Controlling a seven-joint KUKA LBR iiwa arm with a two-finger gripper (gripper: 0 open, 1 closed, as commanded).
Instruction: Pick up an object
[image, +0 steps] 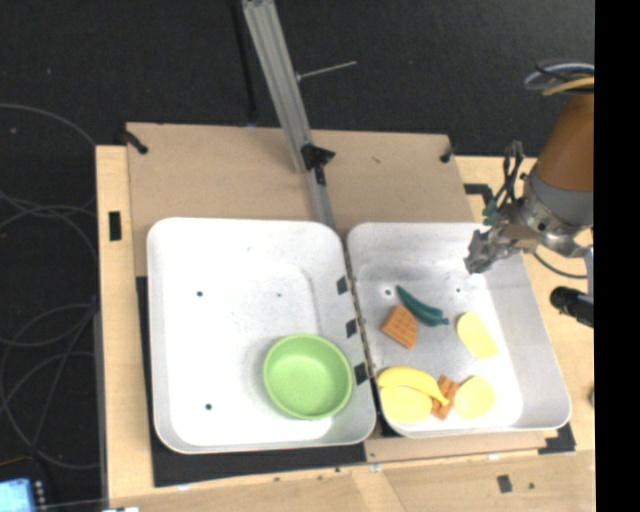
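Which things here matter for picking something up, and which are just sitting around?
For the job:
gripper, above the right bin's far edge
green bowl
orange waffle piece
dark green pod
yellow pieces

Just around:
left bin
right bin
metal pole
brown board

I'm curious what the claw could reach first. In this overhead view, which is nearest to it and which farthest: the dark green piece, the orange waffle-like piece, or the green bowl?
From the gripper:
1. Dark green piece, right bin, just below-left of it.
2. Orange waffle-like piece, right bin, near the divider.
3. Green bowl, left bin, front corner.
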